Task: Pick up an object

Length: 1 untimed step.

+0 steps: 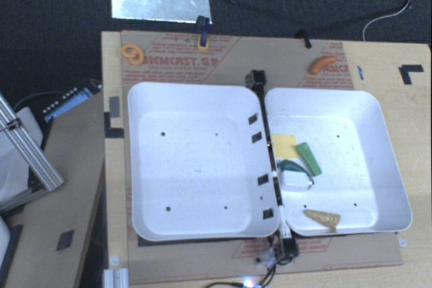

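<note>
Evidently we find the pickable things clustered in the right bin [378,145] against its inner wall: a yellow card [283,143], green block [308,158] and cone [322,217]. We cannot tell the end effector's state.

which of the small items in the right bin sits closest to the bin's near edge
The tan ridged cone-shaped piece. It lies alone near the front wall of the right white bin, while the yellow square and green block sit farther back.

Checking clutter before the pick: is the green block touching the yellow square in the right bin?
Cannot tell: in the camera view the green block sits right at the yellow square's edge.
</note>
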{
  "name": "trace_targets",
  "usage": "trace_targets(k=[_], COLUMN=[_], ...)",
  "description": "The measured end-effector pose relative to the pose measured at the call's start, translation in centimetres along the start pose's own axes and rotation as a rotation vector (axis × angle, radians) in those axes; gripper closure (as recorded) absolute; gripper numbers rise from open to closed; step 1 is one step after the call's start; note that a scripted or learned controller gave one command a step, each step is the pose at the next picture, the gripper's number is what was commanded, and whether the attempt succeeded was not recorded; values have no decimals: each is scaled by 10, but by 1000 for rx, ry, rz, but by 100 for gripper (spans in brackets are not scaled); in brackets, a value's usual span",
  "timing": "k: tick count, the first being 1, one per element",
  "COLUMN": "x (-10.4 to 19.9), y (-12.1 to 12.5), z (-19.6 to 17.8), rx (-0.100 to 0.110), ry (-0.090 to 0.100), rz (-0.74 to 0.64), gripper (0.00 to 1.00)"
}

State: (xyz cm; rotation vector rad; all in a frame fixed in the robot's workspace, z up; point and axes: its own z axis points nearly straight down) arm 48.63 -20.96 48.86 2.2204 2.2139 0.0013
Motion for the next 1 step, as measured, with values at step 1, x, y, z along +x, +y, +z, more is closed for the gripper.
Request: trace_targets(k=[1], x=[22], y=[28], z=[-31], rx=[-2], ry=[1], rz=[-9], gripper=[100])
